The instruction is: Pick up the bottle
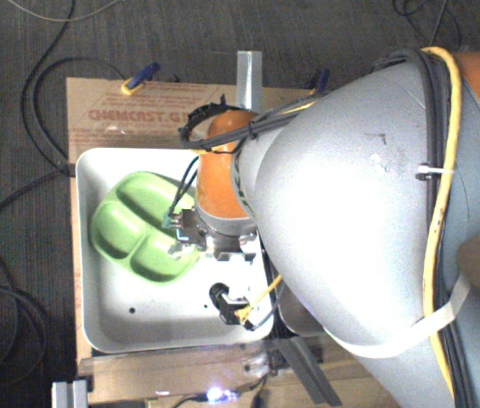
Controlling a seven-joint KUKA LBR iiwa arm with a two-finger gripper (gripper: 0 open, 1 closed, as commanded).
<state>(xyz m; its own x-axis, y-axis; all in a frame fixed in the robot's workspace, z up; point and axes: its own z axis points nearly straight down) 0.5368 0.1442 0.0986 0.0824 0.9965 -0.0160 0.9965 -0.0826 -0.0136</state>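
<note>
Green bottle: a lobed, pale-green plastic shape (133, 223), the one loose thing in the left bin (138, 313), so it is taken to be the bottle. It lies flat on the bin floor, left of centre.

White bin: the bottle sits away from the left wall, with bare floor on its near side.

Grey arm: the arm (350, 211) sweeps in from the right and covers most of the right half of the scene. Its orange band (218, 185) hangs over the bin's right part.

Gripper: it (190, 238) is low over the bin, right at the bottle's right edge.

Gripper state: hidden under the wrist hardware, so whether it is open or closed cannot be told. No hold on the bottle can be claimed.

Key relation: the bottle lies left of the gripper, and most of its body is out to the left and slightly far. The gripper is at the rim of the shape, not over its middle.

Long axis: hard to call on a shape this broad. It seems to slant from the far left to the near right, ending by the gripper.

Judgement: a grasp from here looks like an edge grip on the nearest lobe. A small shift left would centre it better.

Risk: smooth, rounded plastic may slip out sideways.
</note>
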